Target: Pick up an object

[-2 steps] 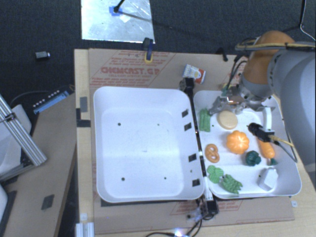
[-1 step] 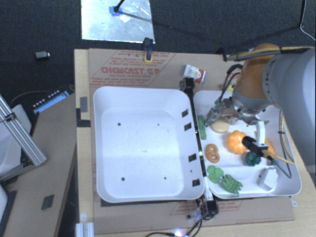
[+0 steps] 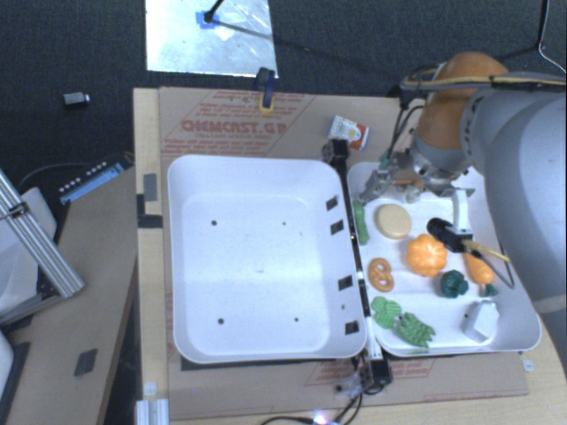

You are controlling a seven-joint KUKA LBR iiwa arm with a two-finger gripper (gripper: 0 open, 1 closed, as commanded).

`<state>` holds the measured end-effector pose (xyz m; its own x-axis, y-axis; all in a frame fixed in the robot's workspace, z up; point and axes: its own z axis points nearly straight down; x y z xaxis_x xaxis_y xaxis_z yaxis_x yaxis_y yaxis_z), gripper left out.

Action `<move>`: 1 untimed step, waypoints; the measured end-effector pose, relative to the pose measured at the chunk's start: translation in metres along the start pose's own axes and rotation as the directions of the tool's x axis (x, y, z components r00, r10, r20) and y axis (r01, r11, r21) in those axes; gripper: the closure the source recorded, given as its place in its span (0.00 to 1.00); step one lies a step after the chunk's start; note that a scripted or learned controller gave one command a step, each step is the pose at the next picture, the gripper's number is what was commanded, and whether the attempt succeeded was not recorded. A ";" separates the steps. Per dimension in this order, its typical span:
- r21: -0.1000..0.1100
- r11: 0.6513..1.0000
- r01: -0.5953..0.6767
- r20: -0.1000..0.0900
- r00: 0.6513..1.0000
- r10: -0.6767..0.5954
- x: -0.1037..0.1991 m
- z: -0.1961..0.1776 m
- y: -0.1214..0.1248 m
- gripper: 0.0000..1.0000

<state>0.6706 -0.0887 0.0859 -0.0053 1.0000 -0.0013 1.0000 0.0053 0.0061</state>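
Near edge of right bin (image 3: 523, 339): grey block (image 3: 478, 319), two green leafy pieces (image 3: 403, 321). Mid-bin: broccoli (image 3: 454, 283), carrot (image 3: 479, 267), pretzel (image 3: 382, 274), orange (image 3: 426, 254), one each. Beyond: beige disc (image 3: 394, 220). Left bin (image 3: 257, 171) alongside. Far edge: gripper (image 3: 396, 181) lowered near disc; finger opening cannot be told, nothing seen held. Step judged: approach; next, descent and closing on one object.

I see a left bin (image 3: 257, 255) beside my right bin (image 3: 514, 330) | a brown board (image 3: 230, 122) lies under both (red lettering on it) | shiny sheet (image 3: 190, 25) on the dark floor beyond | yellow clamp (image 3: 266, 91) at the board's far edge
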 end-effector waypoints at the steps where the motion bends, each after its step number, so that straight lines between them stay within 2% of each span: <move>1: -0.001 1.000 0.002 0.000 1.000 -0.002 0.000 -0.011 0.000 1.00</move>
<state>0.6707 -0.0885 0.0972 -0.0074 1.0000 -0.0014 0.9999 0.0074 0.0074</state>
